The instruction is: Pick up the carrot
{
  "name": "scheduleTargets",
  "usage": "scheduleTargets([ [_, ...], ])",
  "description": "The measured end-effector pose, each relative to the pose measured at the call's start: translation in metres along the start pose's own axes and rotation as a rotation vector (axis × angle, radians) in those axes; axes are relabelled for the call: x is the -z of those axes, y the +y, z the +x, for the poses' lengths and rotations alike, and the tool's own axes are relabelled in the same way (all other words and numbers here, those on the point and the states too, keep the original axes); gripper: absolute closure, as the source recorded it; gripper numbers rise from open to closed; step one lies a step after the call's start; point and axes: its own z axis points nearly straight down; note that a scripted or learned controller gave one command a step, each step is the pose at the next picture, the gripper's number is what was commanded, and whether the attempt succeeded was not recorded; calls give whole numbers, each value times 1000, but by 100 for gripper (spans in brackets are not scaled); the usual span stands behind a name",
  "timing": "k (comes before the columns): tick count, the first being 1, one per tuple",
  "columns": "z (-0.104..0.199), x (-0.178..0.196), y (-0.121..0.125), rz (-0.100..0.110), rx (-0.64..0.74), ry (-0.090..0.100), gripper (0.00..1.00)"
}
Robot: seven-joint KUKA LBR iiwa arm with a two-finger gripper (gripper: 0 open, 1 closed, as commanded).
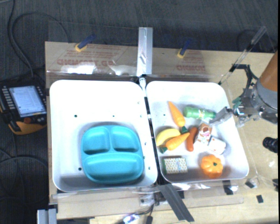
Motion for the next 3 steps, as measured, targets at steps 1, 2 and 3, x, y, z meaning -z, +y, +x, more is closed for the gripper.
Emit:
scheduleTargets([
  [1, 65, -25, 34, 0, 286, -1, 0],
  [2, 76, 7, -34, 0, 403, -3, 0],
  [3, 60, -4, 2, -1, 217, -2, 0],
])
